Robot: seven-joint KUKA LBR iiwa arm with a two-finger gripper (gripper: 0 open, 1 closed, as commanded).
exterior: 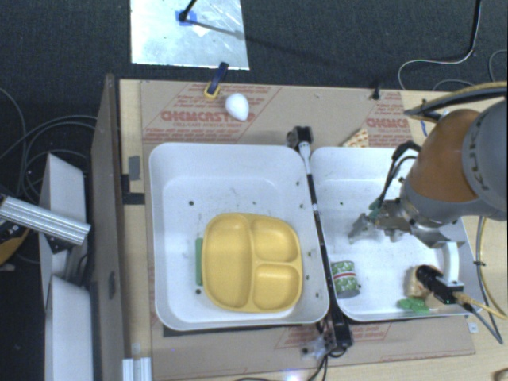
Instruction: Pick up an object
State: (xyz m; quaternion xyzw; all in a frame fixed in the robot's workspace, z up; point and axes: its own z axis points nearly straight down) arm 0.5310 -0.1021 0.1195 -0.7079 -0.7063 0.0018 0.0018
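Nearest you, in the right bin, a small green piece lies in the front right corner. A little tin with a green and white label stands in the front left corner. It is close against the black bar that runs between the two bins. Either could serve for the pick. Both rest on the bin floor, apart from the gripper.

In the left bin, a yellow divided plate with three compartments lies flat over the front half. A thin green stick lies along the plate's left edge, touching it or just beside it; you cannot tell which.

A little farther back, your gripper hangs over the middle of the right bin, above bare white floor. It is behind the tin and well to the left of the green piece. You see nothing held in it, and from this slant you cannot tell how far open it is. The arm, with its orange band, comes in from the right across that bin's right wall.

Beyond the bins, on the cardboard sheet with red lettering, a white egg-shaped thing lies near a small yellow and dark blue item. Farthest off, a shiny metal sheet lies on the dark floor.
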